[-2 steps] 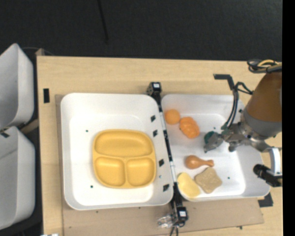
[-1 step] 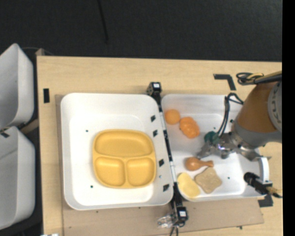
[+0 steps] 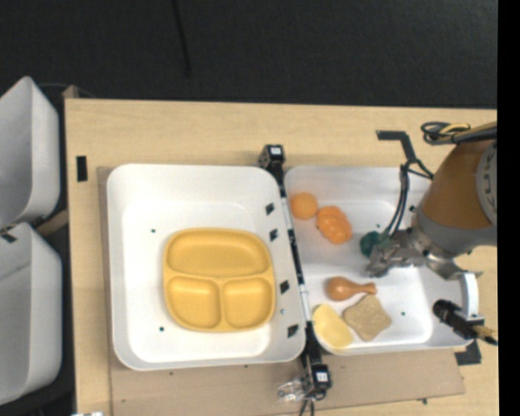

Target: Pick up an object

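Bins sit side by side on the wooden surface (image 3: 87,258). The left bin (image 3: 130,198) holds a yellow divided plate (image 3: 218,279) with three compartments. The right bin (image 3: 364,180) holds the toy food: a small orange ball (image 3: 304,205), and just beside it a ridged orange fruit (image 3: 334,224). Lower lie a brown drumstick (image 3: 349,288), a pale yellow slice (image 3: 331,327) and a tan bread piece (image 3: 367,317), the last two touching. A dark green object (image 3: 369,243) is at the tip of the claw (image 3: 386,255), which hangs low in the right bin. I cannot tell its state, and nothing is seen held. For a good pick, I think the claw must centre over one separate piece, perhaps the green object or the drumstick, come down straight, and keep away from the bin wall and the neighbours.
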Motion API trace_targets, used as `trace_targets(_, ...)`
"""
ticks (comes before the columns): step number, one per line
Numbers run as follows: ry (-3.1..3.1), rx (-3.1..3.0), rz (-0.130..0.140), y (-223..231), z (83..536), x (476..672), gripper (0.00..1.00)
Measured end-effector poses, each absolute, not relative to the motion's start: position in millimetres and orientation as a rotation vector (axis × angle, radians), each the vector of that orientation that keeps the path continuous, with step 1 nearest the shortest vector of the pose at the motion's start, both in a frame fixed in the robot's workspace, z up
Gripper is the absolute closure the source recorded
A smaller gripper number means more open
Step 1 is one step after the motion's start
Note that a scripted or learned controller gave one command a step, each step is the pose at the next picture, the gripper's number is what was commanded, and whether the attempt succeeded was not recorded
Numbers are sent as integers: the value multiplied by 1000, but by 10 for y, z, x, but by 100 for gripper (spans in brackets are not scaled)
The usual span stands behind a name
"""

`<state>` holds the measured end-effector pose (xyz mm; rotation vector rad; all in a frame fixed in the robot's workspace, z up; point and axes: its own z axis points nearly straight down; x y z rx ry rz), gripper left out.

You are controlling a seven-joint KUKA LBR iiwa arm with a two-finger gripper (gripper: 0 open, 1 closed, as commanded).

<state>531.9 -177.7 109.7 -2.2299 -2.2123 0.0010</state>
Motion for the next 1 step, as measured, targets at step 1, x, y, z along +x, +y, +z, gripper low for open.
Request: trace_targets(1,-2221,-2228,-2,-1858,1594,5257,100)
